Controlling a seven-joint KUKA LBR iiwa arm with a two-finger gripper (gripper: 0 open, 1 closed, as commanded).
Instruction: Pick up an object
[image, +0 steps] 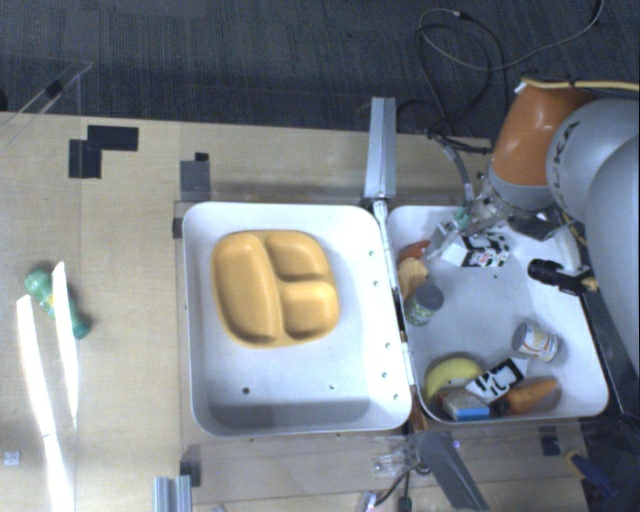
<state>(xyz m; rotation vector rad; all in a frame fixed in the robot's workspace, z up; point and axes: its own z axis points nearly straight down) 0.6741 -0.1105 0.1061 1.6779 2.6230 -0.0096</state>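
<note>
Over on the right, the grey arm (600, 170) with its orange band (530, 135) leans in over the far end of the right bin (590, 395). Its gripper (455, 235) hangs low near that bin's far left corner, just above a black-and-white patterned card or box (487, 250). From where I stand I cannot tell whether the fingers are spread or pressed together; they blur into the clutter beneath them, and nothing is plainly pinched between them.

The right bin carries the loose things. A brownish rounded object (411, 271) lies against its left wall, with a small grey-capped jar or bottle (424, 300) just beside it toward the near side. A small can (537, 343) lies on its side near the right wall. Along the near edge sit a yellow banana-like piece (452, 375), another black-and-white patterned item (497, 380), an orange carrot-like piece (531, 393) and a bluish block (467, 406), all crowded together.

The left bin (230, 400) holds a yellow divided tray (275, 287), turned bottom up, toward its far side.

On the wooden bench (110, 400) well to the left lie a green object (55, 300) and a pale strip (42, 390). Black cables (470, 45) loop on the dark floor beyond.
</note>
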